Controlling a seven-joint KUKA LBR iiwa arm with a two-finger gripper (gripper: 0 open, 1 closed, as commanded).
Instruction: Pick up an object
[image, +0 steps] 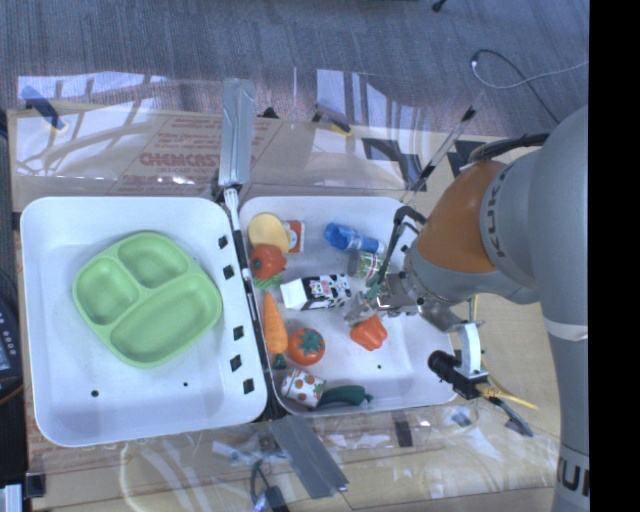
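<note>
Camera view: tool (372, 308) (grip state unclear) over orange pepper (369, 333), clear of the right bin's (420, 390) rim.

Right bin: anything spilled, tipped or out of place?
Nothing has spilled. The toys are heaped along the left wall of the right white bin: the small black-and-white milk carton lies on its side, and the orange plastic carrot rests against the wall.
</note>
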